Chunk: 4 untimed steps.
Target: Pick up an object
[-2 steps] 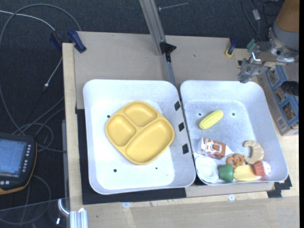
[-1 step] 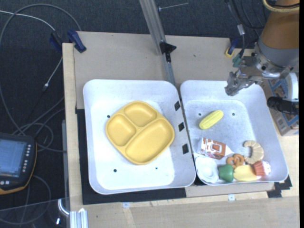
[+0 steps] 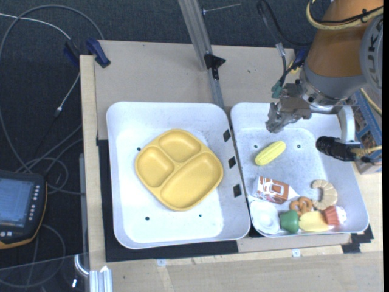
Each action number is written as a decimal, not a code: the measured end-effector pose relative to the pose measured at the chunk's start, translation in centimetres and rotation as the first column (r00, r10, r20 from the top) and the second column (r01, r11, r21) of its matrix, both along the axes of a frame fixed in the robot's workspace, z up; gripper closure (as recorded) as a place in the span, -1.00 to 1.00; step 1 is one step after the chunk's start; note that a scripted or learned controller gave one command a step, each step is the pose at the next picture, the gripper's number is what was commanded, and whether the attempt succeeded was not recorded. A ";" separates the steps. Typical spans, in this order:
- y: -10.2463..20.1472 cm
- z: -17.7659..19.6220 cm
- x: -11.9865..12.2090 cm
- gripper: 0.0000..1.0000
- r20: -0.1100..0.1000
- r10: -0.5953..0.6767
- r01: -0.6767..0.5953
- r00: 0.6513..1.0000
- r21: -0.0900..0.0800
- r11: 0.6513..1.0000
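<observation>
Small yellow corn cob (image 3: 270,152), stubby and slightly tilted, just below the hand (image 3: 276,124), grip state unclear.

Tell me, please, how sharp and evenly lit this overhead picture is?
In the camera view, light is soft and even, with faint shadows; the yellow tray and corn read sharp; the claw looks slightly blurred; the white bins are bright, nearly washed out.

Right bin holds toy foods: yellow corn cob (image 3: 270,152) lying diagonally mid-bin, apart from the rest; orange-white carton (image 3: 273,190); white egg-like piece (image 3: 265,218); pretzel (image 3: 301,204); green piece (image 3: 290,222); lemon (image 3: 314,223); beige croissant (image 3: 324,192); red piece (image 3: 332,215), clustered at front edge.
</observation>
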<state>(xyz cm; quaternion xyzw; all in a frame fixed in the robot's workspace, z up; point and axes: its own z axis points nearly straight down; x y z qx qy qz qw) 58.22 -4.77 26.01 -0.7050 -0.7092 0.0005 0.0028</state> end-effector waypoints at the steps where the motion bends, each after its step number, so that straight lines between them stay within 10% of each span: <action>1: 4.7 -1.8 -2.6 1.00 -0.001 -0.001 0.001 1.000 0.000 1.000; 3: 13.7 -3.7 -8.2 1.00 -0.002 -0.001 0.001 1.000 -0.001 1.000; 4: 13.4 -3.7 -8.0 -1.00 0.002 -0.006 0.006 1.000 -0.002 1.000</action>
